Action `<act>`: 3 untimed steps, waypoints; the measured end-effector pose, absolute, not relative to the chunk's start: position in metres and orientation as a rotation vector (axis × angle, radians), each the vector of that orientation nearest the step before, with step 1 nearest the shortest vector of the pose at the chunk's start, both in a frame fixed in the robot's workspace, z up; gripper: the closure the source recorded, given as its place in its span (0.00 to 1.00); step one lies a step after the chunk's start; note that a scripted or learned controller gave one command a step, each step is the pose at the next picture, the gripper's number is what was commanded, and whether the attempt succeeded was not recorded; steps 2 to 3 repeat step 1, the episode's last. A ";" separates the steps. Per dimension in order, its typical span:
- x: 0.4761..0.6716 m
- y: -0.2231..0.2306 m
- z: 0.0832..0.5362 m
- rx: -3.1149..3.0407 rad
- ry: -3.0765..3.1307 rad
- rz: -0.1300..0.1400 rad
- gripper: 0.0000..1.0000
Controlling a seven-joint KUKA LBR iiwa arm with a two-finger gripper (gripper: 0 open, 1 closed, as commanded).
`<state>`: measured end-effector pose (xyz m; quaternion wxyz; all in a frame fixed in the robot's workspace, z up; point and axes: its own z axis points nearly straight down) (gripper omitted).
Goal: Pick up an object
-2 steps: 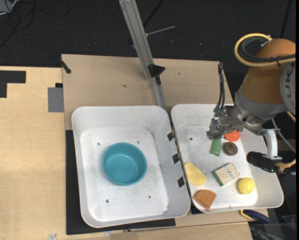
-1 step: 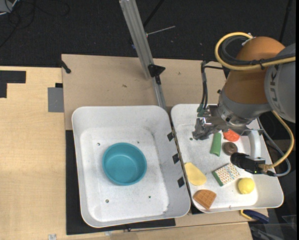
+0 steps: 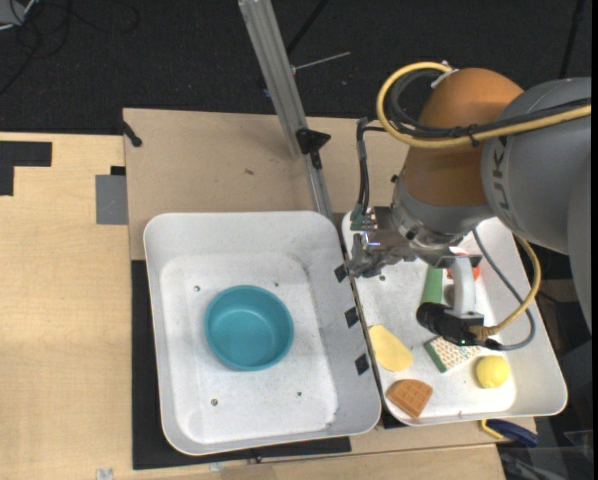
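A teal bowl (image 3: 247,328) sits in the middle of the left white bin (image 3: 175,416). The right bin (image 3: 540,400) holds a pale yellow wedge (image 3: 389,348), a brown waffle-like piece (image 3: 410,397), a yellow lemon-like ball (image 3: 491,371), a green-and-white checkered item (image 3: 445,354) and a green object (image 3: 434,286) partly hidden by the arm. My gripper (image 3: 365,258) hangs low over the right bin's left rim, above the yellow wedge. The wrist hides much of the bin's back half.
A slanted metal rail (image 3: 278,73) runs from the top down to the gap between the bins. Black clips (image 3: 352,316) line the divide. The big grey and orange arm (image 3: 459,158) overhangs the right bin. Wooden bench surface lies to the left.
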<state>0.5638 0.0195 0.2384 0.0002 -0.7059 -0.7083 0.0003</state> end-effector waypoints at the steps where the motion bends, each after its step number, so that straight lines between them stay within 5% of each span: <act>1: 0.550 0.073 0.224 -2.216 -2.224 0.002 1.00; 3: 0.550 0.073 0.224 -2.216 -2.224 0.002 1.00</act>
